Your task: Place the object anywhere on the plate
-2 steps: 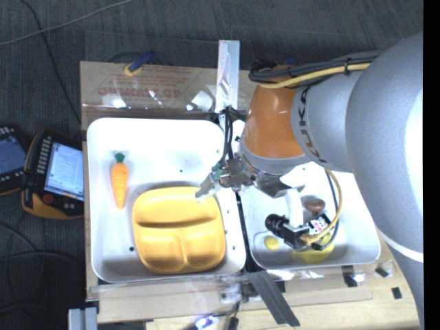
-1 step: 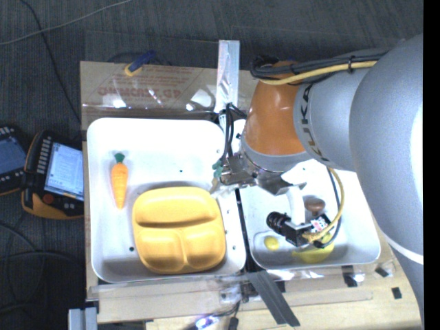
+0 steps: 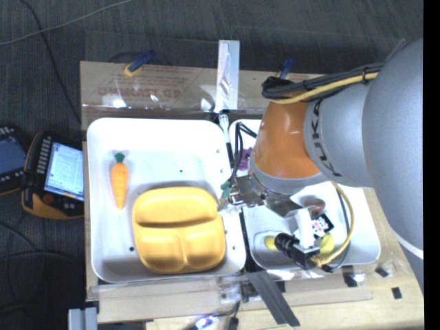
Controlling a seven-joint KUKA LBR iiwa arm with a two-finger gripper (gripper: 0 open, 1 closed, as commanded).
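The yellow plate [image 3: 180, 227], moulded into compartments, lay in the left bin [image 3: 157, 125], filling the near right part of it. The toy carrot [image 3: 119, 179], orange with a small green top, lay just beside the plate's far left corner, apart from it, on the bin's white floor with its green end pointing away from the plate. Nothing sat on the plate.

The arm [image 3: 302, 143], grey with its orange band, hung to the right of the plate over the right bin [image 3: 361, 249], close to the divide between the two bins. The end effector [image 3: 256, 196] sat beneath the band, just right of the plate's far right corner; the wrist hid its tip, so whether it was released or clenched could not be told. A yellow cable [image 3: 337, 243] looped off the wrist, further right of the plate.

Left of the plate, off the bench [image 3: 93, 74], a handheld screen unit [image 3: 58, 174] lay on the dark floor [image 3: 41, 267].
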